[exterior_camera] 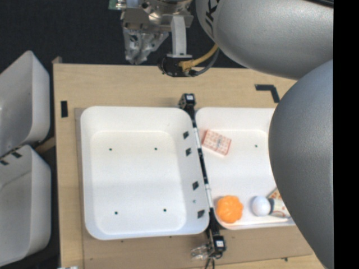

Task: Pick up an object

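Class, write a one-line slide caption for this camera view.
Gripper raised beyond the bins; orange ball, white ball and patterned card lie in the right bin.

Robot lab bench, seen from above.

A grey industrial arm (280, 32) is looming over a plywood bench (140, 83) that is carrying two white bins (134, 172) clipped side by side, with dark flooring showing beyond the bench.

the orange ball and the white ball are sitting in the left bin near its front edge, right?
Not quite: the camera view shows the orange ball and the white ball in the right bin, near its front edge, not the left bin.
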You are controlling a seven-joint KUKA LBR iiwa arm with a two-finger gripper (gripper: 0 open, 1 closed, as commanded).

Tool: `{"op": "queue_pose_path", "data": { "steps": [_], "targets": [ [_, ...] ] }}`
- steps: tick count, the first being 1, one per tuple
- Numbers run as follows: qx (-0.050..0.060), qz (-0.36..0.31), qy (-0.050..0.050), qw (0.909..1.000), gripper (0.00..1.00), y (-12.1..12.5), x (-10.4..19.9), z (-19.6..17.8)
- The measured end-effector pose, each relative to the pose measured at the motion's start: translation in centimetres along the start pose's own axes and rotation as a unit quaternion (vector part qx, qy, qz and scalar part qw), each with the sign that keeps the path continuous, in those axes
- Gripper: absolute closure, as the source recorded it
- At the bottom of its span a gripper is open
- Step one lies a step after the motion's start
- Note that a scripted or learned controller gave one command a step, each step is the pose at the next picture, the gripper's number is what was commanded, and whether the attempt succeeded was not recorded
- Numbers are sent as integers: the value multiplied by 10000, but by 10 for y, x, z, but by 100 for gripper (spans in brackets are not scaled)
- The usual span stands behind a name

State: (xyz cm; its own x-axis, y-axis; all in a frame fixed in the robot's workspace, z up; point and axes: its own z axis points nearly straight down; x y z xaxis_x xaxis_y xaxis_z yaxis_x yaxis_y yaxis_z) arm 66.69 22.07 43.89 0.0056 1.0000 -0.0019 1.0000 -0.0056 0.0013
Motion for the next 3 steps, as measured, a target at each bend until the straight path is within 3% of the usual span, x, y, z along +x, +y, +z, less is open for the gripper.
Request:
{"op": "queue_pose_path", "data": {
  "steps": [1,2,3],
  "targets": [
    [-4,-20,4,10000,100,23,1,104],
    [-83,-21,27,10000,100,23,-25,-61],
    [-12,-40,9,10000,100,23,0,-72]
  ]
}}
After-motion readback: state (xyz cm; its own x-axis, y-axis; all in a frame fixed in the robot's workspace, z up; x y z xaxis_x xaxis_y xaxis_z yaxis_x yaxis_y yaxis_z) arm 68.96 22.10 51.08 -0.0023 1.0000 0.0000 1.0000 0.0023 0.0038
